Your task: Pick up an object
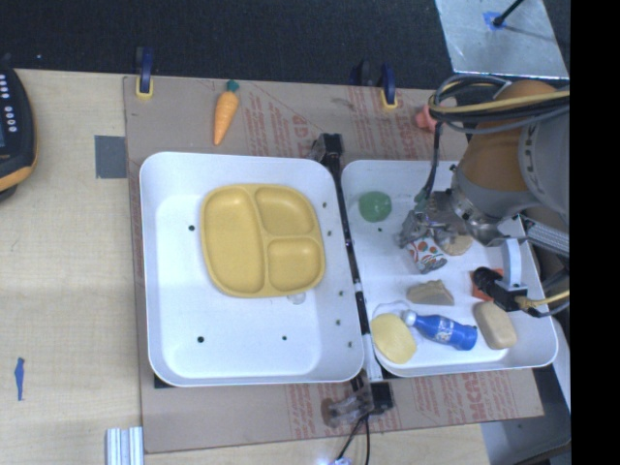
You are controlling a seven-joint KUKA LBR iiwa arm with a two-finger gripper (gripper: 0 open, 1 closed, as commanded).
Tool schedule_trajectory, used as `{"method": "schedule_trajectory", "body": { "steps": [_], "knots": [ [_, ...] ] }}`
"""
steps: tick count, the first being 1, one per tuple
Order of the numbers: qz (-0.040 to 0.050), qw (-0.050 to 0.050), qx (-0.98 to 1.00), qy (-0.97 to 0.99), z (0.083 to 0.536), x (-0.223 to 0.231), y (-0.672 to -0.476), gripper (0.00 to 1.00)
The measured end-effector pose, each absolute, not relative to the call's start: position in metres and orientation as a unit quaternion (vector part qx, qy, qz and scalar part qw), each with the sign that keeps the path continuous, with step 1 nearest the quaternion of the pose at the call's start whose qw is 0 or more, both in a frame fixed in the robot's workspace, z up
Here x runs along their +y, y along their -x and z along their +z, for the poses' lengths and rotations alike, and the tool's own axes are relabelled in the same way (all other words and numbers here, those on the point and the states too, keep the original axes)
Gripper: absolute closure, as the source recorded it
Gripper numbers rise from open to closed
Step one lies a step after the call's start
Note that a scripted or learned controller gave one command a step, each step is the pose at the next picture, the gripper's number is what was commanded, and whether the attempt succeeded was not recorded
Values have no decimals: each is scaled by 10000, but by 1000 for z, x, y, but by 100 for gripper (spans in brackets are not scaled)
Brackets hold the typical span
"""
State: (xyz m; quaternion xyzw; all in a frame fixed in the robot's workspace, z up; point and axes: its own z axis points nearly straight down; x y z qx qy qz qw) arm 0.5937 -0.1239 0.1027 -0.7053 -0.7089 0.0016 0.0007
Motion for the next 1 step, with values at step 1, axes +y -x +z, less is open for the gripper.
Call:
{"method": "schedule_trajectory", "body": {
  "steps": [1],
  "knots": [
    [-36,-17,-7113,7029,198,-46,-605,100]
  ]
}}
